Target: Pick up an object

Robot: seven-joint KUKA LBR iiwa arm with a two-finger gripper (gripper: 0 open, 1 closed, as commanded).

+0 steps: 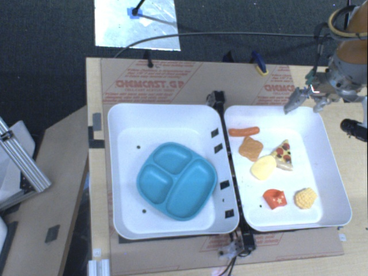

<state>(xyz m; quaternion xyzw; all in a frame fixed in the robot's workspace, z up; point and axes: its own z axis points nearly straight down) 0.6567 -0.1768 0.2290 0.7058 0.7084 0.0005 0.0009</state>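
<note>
front edge: wires bunch at the near seam where the two bins meet, on the tabletop, which is pale board printed with red lettering.
left bin: left bin, shallow, white, smooth plastic with rounded corners, holds one blue plate.
blue plate: glossy, rounded square, moulded into three compartments, lying flat and turned at an angle near the bin's middle.
right bin: right bin, same white shallow form, touching the left bin along a dark clipped seam, holds six small toy foods.
back of right bin: orange-red sausage, thin and long, lying crosswise; just in front of it a tan, rough-edged nugget.
middle of right bin: pale yellow rounded piece touching the nugget's near side; a pizza slice, triangular with red dots, just beside it on the right.
near side of right bin: red blocky piece with a white mark; a bumpy yellow corn piece near it, apart.
hand: hand, grey metal, hangs over the right bin's far right corner, above the rim and well apart from every food item; its fingers look spread apart, with nothing between them.
arm: arm, grey with an orange band, enters from the right.
background: crinkled silver sheet on dark carpet.
</note>
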